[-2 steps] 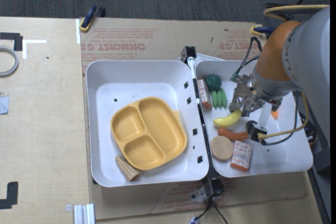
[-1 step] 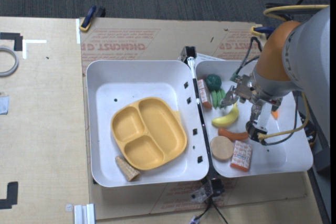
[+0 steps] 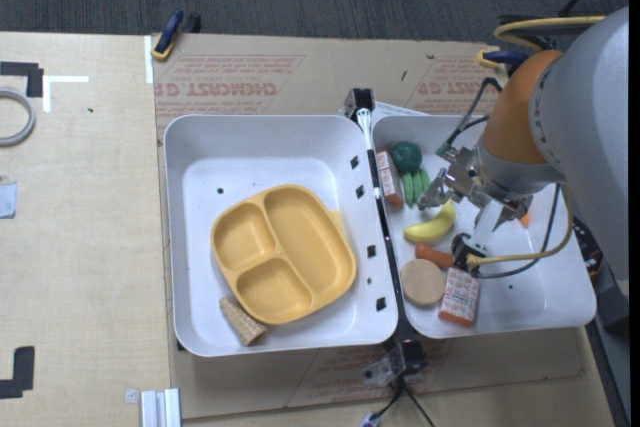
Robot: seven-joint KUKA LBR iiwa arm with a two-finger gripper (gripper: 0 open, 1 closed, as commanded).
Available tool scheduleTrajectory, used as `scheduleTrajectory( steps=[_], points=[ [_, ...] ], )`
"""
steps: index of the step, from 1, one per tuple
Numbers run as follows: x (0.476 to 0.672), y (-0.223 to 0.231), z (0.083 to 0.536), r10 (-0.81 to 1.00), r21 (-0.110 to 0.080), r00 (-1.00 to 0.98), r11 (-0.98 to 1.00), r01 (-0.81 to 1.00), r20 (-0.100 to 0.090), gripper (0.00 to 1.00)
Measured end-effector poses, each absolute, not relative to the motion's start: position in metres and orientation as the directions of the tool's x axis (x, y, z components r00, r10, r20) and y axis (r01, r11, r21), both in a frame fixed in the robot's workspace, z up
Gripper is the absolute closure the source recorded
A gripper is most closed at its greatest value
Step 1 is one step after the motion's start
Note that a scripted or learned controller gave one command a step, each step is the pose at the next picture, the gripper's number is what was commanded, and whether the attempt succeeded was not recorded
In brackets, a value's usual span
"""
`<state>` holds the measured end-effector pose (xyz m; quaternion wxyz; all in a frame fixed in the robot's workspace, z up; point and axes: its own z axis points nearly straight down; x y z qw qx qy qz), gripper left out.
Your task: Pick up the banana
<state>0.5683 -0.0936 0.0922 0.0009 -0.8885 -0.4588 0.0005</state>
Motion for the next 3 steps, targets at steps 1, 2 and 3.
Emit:
scheduleTrajectory(
  steps=[1, 2, 3],
  points=[
    [0.569, -0.094, 0.102, 0.816, -0.002, 0.577, -0.577, 0.816, -0.001, 1.00],
    [0.541, -0.093, 0.092, 0.727, -0.002, 0.687, -0.687, 0.727, -0.001, 1.00],
    [0.541, -0.094, 0.102, 0.728, -0.003, 0.686, -0.686, 0.728, -0.001, 1.00]
  ],
)
